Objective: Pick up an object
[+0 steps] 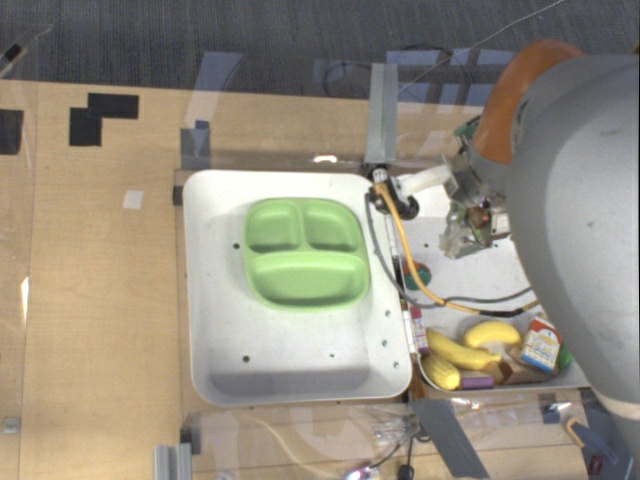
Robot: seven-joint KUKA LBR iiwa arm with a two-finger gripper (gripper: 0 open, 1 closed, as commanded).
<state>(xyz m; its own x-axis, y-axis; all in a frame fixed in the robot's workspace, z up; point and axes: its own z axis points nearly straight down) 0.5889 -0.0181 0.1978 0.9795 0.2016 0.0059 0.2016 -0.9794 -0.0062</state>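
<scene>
My gripper (462,238) hangs over the back part of the right bin (470,278), below the grey arm with its orange band (505,93). Nothing shows between or under it. Along the bin's front lie two yellow bananas (452,352) (494,334), a small red and white carton (541,348), a purple piece (478,381) and a brown piece (507,370). A small dark green object (422,272) sits near the bin's left wall, left of and below the gripper. The arm's bulk hides the right side of this bin.
The left bin (215,298) holds a green divided plate (304,251) in its middle. A yellow cable (400,243) and black hoses run along the divider between the bins. A metal post (381,108) stands behind the divider.
</scene>
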